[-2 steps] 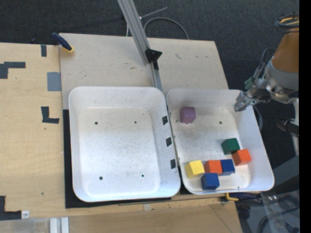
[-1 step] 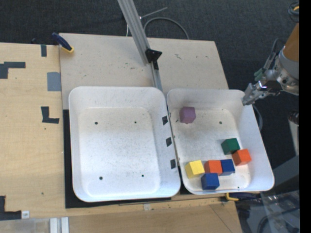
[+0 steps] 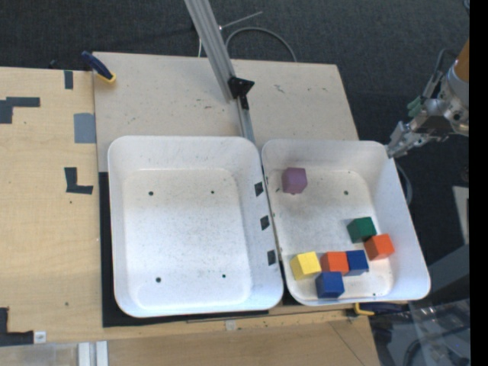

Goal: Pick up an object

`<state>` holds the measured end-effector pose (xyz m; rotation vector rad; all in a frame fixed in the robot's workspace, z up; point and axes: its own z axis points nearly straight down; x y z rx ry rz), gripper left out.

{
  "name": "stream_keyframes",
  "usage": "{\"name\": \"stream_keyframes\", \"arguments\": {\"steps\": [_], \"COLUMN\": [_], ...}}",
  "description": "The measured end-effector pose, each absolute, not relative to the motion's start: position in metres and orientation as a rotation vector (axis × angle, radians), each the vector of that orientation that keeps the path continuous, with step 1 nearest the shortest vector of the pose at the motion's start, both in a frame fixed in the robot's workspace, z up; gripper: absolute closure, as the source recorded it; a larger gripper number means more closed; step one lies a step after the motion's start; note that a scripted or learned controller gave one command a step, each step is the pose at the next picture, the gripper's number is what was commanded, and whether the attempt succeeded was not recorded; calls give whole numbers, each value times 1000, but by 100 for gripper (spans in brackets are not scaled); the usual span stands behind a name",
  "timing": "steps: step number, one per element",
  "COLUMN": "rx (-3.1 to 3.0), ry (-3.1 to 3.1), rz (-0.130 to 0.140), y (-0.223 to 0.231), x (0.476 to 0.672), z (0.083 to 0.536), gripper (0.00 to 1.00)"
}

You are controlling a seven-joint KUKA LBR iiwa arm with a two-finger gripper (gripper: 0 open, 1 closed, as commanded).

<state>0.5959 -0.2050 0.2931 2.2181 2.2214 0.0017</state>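
My two-finger metal gripper hangs at the far right, just past the upper right corner of the shallow white right bin, its tip slanting down and left toward that rim. I cannot tell how it is set, and nothing shows in its grasp. My grey wrist rises up and to the right from it.

Below me the shallow white left bin sits beside the right one, their inner rims touching. Both rest on a pale board over a black mat, with a light wooden bench top to the left and dark carpet beyond. A slanted grey metal rail runs down to the seam between the bins.

The small purple cube sits alone near the right bin's upper left, well apart from me. Near the lower right lie a green cube and an orange-red cube, both turned slightly. Along the bottom stand a yellow cube, an orange cube and a blue cube in a touching row, with a second blue cube just below. Being cubes, none shows a long axis.
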Motion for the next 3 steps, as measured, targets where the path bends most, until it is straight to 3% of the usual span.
{"name": "stream_keyframes", "arguments": {"steps": [3], "rx": [2217], "ry": [2230], "rz": [0], "y": [-60], "x": [565], "z": [281], "gripper": [100]}}
